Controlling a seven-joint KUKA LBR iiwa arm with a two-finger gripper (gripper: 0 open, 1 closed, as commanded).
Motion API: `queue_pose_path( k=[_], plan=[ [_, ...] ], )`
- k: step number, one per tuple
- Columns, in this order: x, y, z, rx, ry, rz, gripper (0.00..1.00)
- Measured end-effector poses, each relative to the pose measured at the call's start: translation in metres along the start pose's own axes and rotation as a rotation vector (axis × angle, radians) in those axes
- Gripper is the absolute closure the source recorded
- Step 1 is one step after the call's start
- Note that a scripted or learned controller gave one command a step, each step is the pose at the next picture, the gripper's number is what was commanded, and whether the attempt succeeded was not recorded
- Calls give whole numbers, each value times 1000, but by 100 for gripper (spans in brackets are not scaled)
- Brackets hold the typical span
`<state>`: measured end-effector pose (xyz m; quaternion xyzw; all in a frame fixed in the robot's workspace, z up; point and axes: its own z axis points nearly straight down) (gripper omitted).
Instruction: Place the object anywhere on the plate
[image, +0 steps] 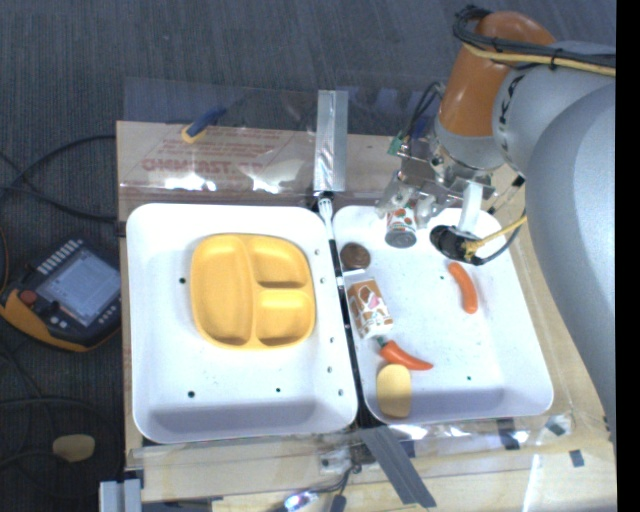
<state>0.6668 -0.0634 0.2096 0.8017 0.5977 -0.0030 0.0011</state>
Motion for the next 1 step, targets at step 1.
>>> queue_pose_path(
  k=[1],
  plan=[
    [40, -102, 15, 2, 5, -81, 100]
  ],
)
